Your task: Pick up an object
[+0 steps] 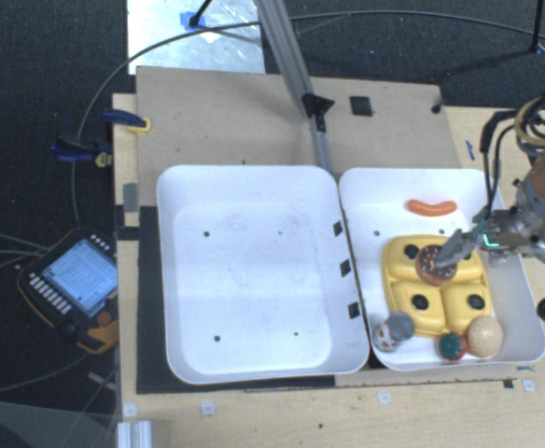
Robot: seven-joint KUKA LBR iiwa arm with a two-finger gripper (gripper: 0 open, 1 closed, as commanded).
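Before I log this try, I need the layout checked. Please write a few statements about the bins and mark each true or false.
1. The yellow tray lies in the right bin. True.
2. The orange sausage lies in the left bin. False: it lies in the right bin, behind the tray.
3. The gripper is over the yellow tray. True.
4. The cream ball sits at the bin's far edge. False: it sits by the near edge.
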